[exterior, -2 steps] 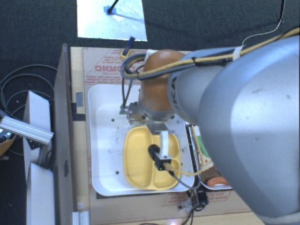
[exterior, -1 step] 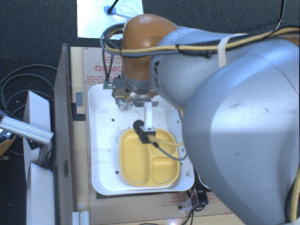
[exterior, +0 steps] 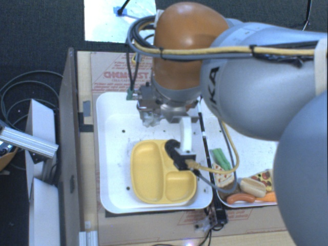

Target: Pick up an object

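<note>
While claw [exterior: 154, 117] is held at 12 o'clock of yellow plate [exterior: 154, 176], rim grasp is judged intended; claw spread cannot be told.

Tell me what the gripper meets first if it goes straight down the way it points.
The gripper points down into the left bin. It would likely meet bare bin floor behind the far rim of the yellow divided tray; depth is unclear from this slant, so it could clip that rim.
</note>
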{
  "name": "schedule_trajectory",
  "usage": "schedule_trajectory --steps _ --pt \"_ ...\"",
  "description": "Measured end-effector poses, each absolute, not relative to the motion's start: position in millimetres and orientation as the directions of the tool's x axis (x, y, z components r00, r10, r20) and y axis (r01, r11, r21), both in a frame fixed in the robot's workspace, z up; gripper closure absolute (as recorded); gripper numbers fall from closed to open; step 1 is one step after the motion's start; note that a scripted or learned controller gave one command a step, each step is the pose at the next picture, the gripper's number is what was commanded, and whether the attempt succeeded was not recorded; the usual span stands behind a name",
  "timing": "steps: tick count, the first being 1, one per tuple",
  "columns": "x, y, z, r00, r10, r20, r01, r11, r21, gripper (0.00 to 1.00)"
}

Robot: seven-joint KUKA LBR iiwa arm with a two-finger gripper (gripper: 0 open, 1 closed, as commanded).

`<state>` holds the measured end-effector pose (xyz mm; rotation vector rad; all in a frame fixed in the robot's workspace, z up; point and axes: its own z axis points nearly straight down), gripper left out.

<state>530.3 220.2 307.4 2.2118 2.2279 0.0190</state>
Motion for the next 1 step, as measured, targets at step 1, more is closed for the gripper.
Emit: schedule_trajectory --steps 1 --pt "549.1 222.6 240.1 -0.001 1.0 -0.002 1.0 0.001 -0.003 1.0"
